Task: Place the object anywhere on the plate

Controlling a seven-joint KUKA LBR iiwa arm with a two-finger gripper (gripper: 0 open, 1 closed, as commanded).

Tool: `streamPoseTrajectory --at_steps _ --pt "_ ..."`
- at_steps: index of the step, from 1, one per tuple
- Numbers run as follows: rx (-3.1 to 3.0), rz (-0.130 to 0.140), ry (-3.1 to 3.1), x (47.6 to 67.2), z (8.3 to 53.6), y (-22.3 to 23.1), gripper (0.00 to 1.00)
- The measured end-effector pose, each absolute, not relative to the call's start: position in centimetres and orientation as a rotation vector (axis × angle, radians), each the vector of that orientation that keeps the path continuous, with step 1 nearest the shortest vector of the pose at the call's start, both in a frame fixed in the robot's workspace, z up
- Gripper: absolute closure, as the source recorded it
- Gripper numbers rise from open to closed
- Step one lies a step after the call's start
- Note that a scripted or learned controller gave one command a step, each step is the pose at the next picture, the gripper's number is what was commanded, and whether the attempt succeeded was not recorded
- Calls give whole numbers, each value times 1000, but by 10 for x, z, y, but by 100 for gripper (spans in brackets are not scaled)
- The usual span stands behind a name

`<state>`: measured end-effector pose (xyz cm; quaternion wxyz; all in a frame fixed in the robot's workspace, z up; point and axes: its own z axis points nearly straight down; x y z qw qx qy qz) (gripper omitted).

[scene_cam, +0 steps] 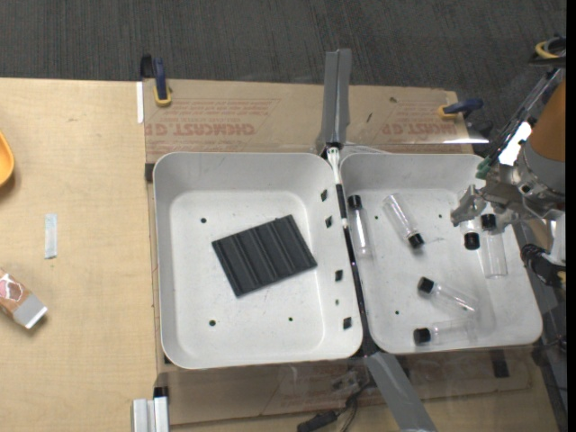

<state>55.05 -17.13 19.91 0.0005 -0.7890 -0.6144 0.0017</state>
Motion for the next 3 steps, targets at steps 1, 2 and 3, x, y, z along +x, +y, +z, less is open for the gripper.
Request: streamPoseTrajectory --at_steps 1,2,3 --pt "-2548 6 -1833 547 212 -116 100" --pt "-2826 7 -1372 511 267 -70 100" --pt "-2919 9 -1162 477 293 -23 100"
